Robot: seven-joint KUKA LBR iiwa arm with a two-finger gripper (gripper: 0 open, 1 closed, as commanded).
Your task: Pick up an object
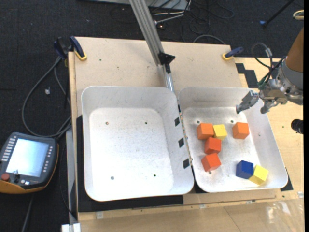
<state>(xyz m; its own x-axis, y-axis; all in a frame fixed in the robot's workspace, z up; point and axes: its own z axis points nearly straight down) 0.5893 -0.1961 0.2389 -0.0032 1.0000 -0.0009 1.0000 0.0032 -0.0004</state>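
Your arm reaches in over the right bin's [270,129] far right corner, its gripper [256,104] spread open and holding nothing above the blocks, nearest the orange block [240,130]; the frame's edge cuts off the arm.

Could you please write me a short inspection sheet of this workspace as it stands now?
Surface: wooden bench bearing a left bin and a right bin, side by side.
Job's things: all in the right bin; four orange blocks, two yellow blocks, one blue block.
Clutter: nothing seen.
Grippers: pincer open above the right bin's far right part, holding nothing.
Cables: black cables on the floor beyond the bench; another runs to the pendant.
Surroundings: teach pendant left of the bench, clamps at far corners, metal pole.
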